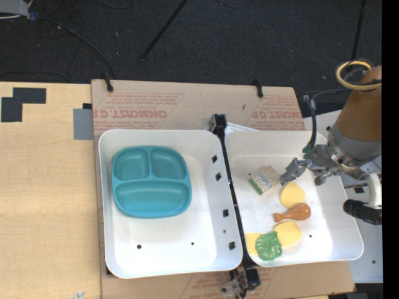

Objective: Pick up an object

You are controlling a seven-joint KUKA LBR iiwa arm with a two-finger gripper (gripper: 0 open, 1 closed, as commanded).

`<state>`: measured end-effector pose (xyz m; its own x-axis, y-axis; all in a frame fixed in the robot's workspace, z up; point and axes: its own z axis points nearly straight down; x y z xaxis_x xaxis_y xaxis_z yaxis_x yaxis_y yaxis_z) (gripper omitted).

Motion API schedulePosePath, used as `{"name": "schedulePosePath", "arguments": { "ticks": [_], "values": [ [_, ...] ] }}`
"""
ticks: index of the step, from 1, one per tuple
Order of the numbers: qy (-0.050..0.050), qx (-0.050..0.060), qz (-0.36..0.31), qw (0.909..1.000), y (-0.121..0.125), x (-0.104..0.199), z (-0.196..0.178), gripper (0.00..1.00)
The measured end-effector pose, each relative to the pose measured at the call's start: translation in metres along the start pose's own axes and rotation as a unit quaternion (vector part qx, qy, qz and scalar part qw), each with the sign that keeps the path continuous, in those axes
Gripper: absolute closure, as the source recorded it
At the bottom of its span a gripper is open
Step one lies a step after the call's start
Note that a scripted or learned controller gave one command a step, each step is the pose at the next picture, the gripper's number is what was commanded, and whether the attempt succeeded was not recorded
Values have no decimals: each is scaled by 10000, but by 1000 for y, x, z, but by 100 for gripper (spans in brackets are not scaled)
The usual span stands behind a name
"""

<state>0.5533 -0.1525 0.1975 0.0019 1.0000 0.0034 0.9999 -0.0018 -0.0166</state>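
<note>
- Over the right bin (349, 249), near its far right part: gripper (305, 172) low above the floor, orange-banded arm (360, 114) rising behind it.
- Fingers (290, 170) spread apart, one reaching toward the bin's middle and one back toward the arm; nothing between them.
- Just below the gripper's reaching finger: a yellow round piece (293, 195), close but apparently not touched.
- Just beyond that finger, toward the divider: a small patterned block with a green edge (265, 179).
- Farther below: a brown drumstick-shaped toy (293, 214), then another yellow piece (288, 232) and a green leafy toy (269, 246) touching a third yellow bit near the bin's front.
- Well away, across the divider: a teal divided plate (151, 181) in the left bin (118, 254).
- Judged step: closing in on a pick, nothing lifted yet.
- To do it well: centre the open jaws over the nearest yellow piece, lower straight until both fingers straddle it, close gently since a rounded toy may squirt out, then lift slowly.
- Worth avoiding: nudging the patterned block or drumstick during descent.
</note>
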Motion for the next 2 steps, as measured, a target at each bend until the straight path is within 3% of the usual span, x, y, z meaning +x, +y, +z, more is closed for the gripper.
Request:
{"name": "schedulePosePath", "arguments": {
  "ticks": [1,2],
  "values": [
    [-11,-64,-11,10000,3,0,-7,0],
    [-6,-47,-16,10000,8,8,51,0]
  ]
}}
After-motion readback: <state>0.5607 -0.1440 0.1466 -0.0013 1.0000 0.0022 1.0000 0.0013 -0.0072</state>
